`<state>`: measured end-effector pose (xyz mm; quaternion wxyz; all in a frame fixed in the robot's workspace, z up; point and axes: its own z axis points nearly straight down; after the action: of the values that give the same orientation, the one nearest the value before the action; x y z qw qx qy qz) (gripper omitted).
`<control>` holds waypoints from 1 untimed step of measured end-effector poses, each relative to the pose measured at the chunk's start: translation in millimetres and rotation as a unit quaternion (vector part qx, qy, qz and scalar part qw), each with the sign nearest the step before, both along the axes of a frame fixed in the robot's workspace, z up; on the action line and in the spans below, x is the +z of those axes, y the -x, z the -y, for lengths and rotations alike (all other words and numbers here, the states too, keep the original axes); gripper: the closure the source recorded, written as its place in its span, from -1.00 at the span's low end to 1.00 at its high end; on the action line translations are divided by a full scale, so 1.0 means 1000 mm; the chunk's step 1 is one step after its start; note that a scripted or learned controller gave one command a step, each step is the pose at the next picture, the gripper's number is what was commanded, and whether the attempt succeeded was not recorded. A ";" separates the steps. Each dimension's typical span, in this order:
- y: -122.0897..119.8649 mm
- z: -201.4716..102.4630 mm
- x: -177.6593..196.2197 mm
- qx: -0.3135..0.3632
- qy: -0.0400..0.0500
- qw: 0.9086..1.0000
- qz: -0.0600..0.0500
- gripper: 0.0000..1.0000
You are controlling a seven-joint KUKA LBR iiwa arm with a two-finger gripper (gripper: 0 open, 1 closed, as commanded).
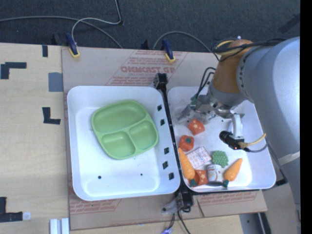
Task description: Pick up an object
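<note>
1. Toy food pieces sit in the right bin (261, 172), none lifted; they crowd the bin's left and near part.
2. Small orange-red block (196, 126) lies highest of the group, just below the tool (195, 112).
3. Red tomato-like piece (186, 142) sits just below and left of that block.
4. Long carrot (185, 164) lies along the bin's left wall, below the tomato piece.
5. White card with red print (199, 157) lies just right of the long carrot, touching or nearly touching it.
6. Green bumpy piece (219, 157) sits right of the card.
7. Second carrot (233, 169) lies tilted near the bin's near right corner, leaf end pointing down-left.
8. Small can (212, 172) sits between the two carrots, at the near edge.
9. Tool is low over the right bin's far left part, above the orange-red block; whether its fingers are open or closed I cannot tell, and nothing is seen held.
10. Grey arm (273, 87) with orange band (229, 74) comes in from the right, covering the bin's far right corner.
11. Left bin (83, 174) holds a green divided plate (125, 128), lying flat in its far half.
12. Both bins sit side by side on a cardboard sheet (97, 67) on the surface.
13. Two blue-and-yellow clamps (72, 48) hold the sheet's far edge.
</note>
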<state>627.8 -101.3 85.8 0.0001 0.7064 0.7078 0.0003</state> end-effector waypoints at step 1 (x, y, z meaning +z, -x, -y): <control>-0.008 0.008 0.000 0.000 -0.001 1.000 0.001 -1.00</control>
<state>636.2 -108.8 85.8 0.0001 0.7062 0.7080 0.0011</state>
